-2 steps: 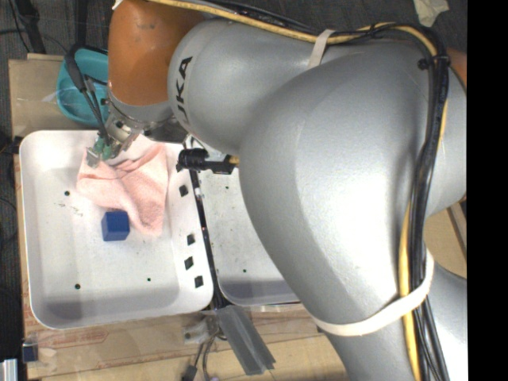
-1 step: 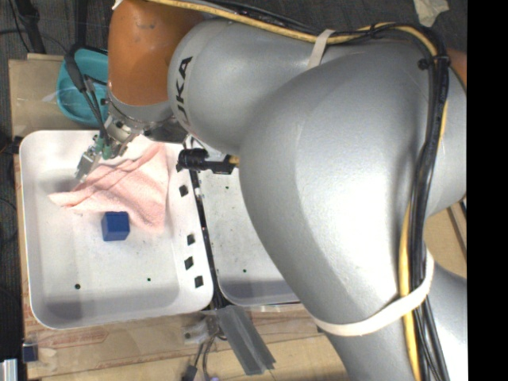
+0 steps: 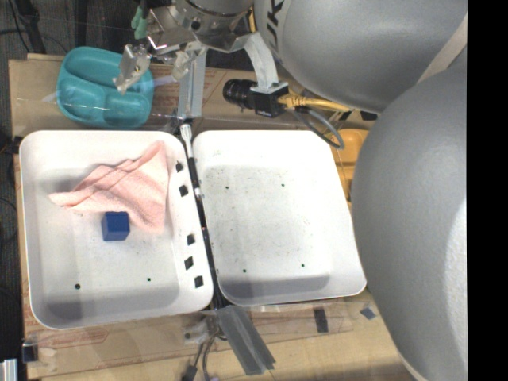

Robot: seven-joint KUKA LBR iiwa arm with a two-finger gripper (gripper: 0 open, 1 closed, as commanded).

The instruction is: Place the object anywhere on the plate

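Note:
A small blue cube [image 3: 115, 225] lies in the left bin [image 3: 48, 292], touching the lower edge of a crumpled pink cloth [image 3: 127, 185]. A teal plate [image 3: 99, 86] with raised compartments sits on the bench behind the left bin's far edge. My gripper [image 3: 159, 71] hangs high over the far end of the divide between the two bins, just right of the teal plate. Its fingers [image 3: 131, 66] are spread open with nothing between them. It is well apart from the cube and the cloth.
The right bin [image 3: 278, 284] holds only dark specks. The grey arm fills the upper right and right side of the view. A wooden bench edge with clamps runs along the front below both bins.

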